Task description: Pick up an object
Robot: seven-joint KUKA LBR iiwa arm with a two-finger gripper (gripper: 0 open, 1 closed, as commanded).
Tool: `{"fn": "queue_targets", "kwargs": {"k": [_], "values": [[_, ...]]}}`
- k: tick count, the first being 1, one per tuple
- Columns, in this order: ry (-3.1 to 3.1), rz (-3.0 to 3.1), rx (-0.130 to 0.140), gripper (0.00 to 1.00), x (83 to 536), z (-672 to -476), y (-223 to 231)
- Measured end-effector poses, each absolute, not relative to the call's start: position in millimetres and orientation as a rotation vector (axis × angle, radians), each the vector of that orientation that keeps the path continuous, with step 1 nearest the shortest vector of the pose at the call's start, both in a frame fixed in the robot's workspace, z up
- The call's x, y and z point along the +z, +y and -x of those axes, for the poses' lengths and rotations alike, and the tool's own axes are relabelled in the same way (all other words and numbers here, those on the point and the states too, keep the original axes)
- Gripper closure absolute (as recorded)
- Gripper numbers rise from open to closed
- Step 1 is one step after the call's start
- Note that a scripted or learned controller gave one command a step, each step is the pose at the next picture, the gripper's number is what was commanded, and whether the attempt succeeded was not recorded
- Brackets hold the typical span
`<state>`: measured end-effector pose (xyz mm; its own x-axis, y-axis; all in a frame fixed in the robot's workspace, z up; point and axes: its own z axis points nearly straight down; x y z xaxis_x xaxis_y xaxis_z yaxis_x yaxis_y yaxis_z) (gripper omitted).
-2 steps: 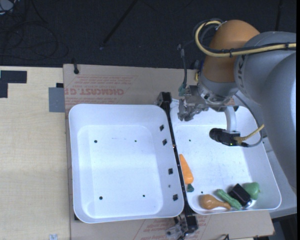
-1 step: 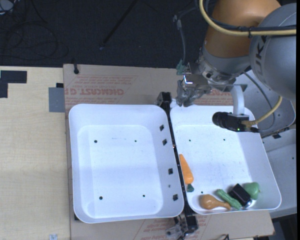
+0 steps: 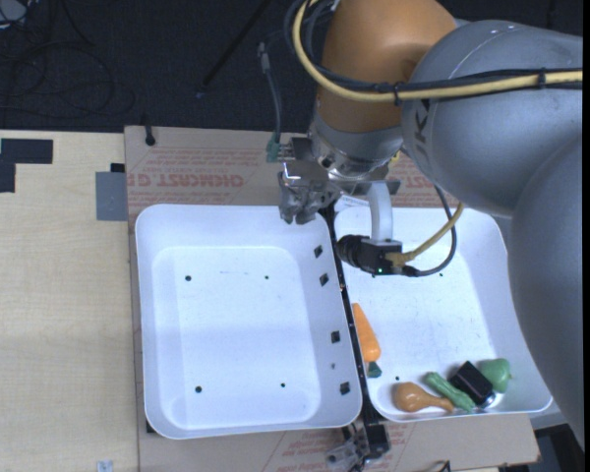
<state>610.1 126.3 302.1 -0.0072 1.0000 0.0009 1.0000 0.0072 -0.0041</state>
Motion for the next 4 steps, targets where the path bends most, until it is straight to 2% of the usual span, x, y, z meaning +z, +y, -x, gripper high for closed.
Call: {"fn": "queue_targets", "kwargs": {"k": [1,2,3,4], "values": [[-2.215,2.225,0.009,1.0,294,-588.6,74],[-2.227,2.212,0.0,1.0,294,-599.9,155],[-2.226,2.215,0.0,1.0,303,-606.4,211],[-2.222,2.216,0.009,1.0,270,-606.0,244]]}}
